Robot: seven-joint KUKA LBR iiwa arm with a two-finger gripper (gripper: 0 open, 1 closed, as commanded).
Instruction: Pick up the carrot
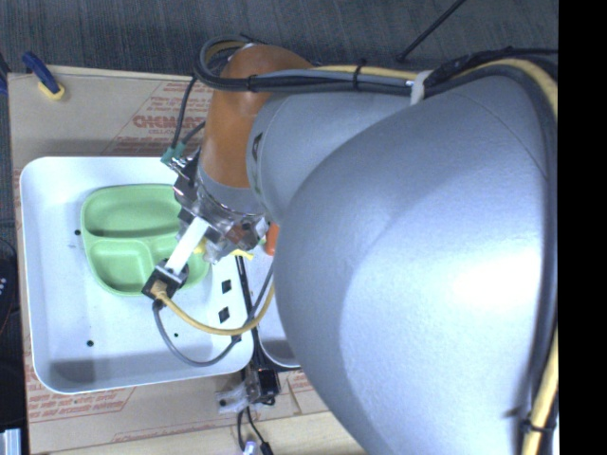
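Bench w/ cardboard top carries white bin.

Floor: dark grey ribbed carpet along the top of the view, beyond the tabletop.
Tabletop: covered with brown cardboard carrying faded red print; it borders the white bins.
Clamp: a blue-handled clamp with a yellow tip at the cardboard's upper left corner.
Cable: a thin dark cable slants across the carpet, upper right.
Light: even and soft; no hard shadows.
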